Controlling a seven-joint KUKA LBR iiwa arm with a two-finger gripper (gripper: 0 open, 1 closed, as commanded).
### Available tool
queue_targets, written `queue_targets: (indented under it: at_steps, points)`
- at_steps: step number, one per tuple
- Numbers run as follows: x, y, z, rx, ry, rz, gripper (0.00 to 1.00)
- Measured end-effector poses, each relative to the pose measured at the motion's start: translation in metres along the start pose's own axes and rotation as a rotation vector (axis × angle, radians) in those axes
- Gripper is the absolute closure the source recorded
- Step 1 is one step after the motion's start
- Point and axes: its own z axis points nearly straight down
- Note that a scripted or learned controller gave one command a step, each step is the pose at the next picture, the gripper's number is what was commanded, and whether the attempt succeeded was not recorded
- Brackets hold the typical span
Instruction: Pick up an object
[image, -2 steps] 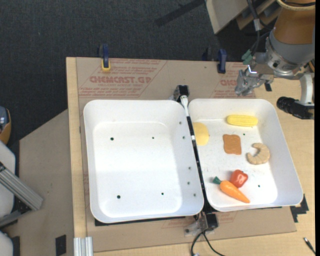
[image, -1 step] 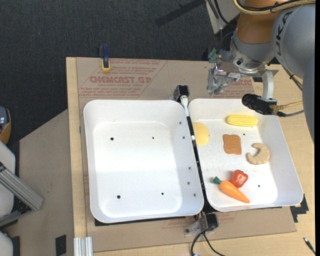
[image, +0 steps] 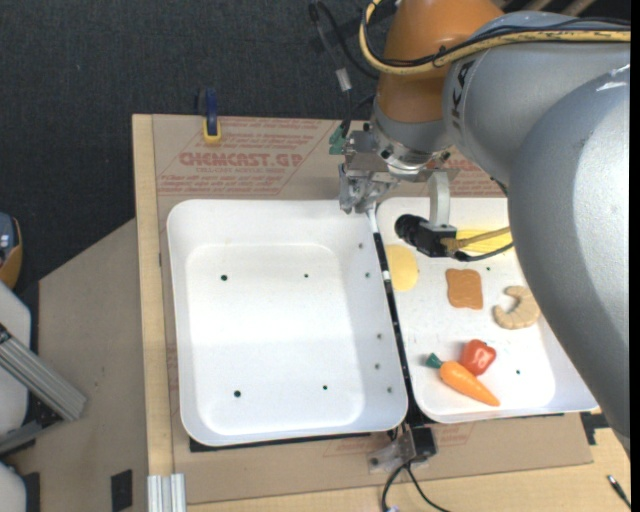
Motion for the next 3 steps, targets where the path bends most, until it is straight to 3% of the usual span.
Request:
queue_targets:
  at_steps: [1, 2, 3]
  points:
    - [0.095, 0.002, 0.044, -0.003, 0.0, 0.0, 1.0]
    - [0.034, 0.004, -0.054, -0.018, -0.005, 0.014, 1.0]
    - [0.121, 0.002, -0.016, -0.006, -0.001, 0.001, 1.0]
